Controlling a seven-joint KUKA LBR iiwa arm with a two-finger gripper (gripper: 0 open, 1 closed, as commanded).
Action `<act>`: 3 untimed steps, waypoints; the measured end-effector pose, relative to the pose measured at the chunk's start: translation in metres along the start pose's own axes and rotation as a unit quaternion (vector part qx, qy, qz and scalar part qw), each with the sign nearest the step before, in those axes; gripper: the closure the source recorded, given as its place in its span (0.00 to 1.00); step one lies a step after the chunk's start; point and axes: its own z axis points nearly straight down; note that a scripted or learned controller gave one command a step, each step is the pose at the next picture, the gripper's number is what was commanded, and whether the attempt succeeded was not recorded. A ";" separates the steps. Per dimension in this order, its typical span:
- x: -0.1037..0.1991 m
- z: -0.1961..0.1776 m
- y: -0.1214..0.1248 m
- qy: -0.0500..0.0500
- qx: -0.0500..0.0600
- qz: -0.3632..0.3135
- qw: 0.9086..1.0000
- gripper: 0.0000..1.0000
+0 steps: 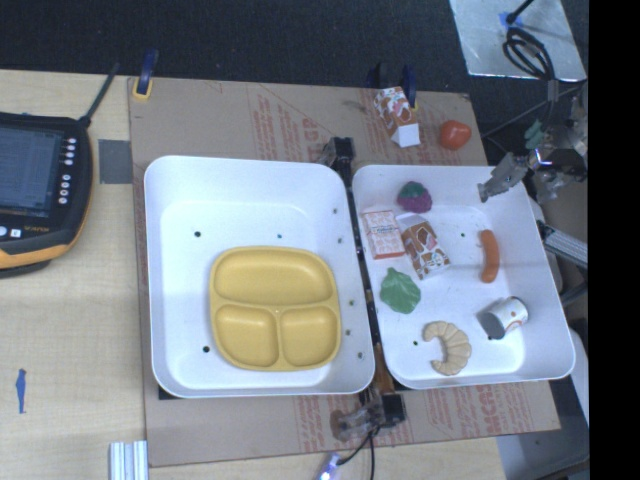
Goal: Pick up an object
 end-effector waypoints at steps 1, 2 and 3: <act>-0.042 0.109 0.024 0.000 0.002 0.000 1.000 0.00; -0.024 0.180 -0.004 0.000 -0.001 0.000 1.000 0.00; -0.041 0.193 0.067 0.001 -0.001 -0.001 1.000 0.00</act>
